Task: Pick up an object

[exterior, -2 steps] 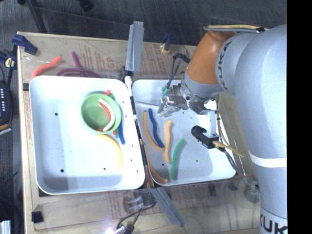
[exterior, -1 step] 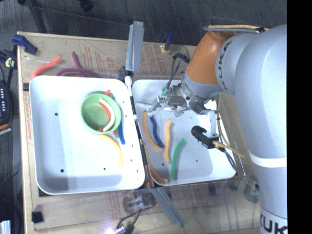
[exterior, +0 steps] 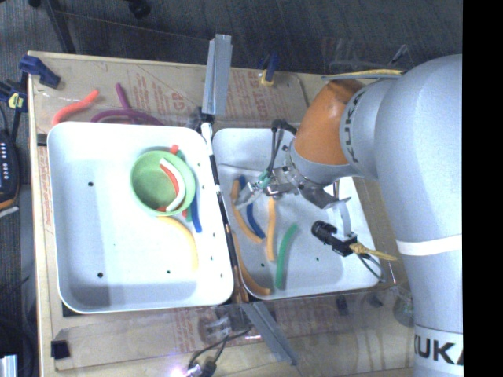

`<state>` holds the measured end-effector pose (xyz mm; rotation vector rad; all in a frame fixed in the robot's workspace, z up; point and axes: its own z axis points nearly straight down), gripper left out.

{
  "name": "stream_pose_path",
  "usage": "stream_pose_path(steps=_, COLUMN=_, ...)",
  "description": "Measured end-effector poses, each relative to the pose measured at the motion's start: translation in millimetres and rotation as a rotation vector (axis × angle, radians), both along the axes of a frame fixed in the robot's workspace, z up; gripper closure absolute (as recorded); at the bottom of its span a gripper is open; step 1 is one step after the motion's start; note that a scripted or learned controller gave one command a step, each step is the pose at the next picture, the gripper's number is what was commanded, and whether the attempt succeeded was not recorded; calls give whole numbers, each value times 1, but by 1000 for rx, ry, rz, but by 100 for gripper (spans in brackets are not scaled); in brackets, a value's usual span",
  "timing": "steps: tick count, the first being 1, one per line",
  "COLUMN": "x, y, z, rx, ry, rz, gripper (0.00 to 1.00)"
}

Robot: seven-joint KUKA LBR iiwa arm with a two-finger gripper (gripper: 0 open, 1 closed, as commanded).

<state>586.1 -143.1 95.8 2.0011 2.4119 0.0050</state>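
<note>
My gripper (exterior: 258, 185) reaches down into the right bin (exterior: 346, 277), at its upper left part. Just below it lie a blue strip (exterior: 250, 213), an orange strip (exterior: 271, 230) and a curved orange strip (exterior: 251, 230). A green strip (exterior: 284, 255) lies further toward the bin's front, and a brown strip (exterior: 253, 283) curves along the front left corner. Nothing can be seen held between the gripper's tips. The arm's orange band and grey body hide the bin's back right part.
The left bin (exterior: 94, 265) holds a green round bowl (exterior: 159, 181) with a red strip (exterior: 170, 168) across it, a yellow curved strip (exterior: 187, 238) and a blue strip (exterior: 196, 217). A red tube (exterior: 75, 105) and a purple tube (exterior: 126, 116) lie on the bench behind it.
</note>
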Motion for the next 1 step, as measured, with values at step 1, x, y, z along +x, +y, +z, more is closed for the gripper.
stream_pose_path(steps=1, x=1, y=0, z=10, rx=0, ry=2, rz=4, gripper=100)
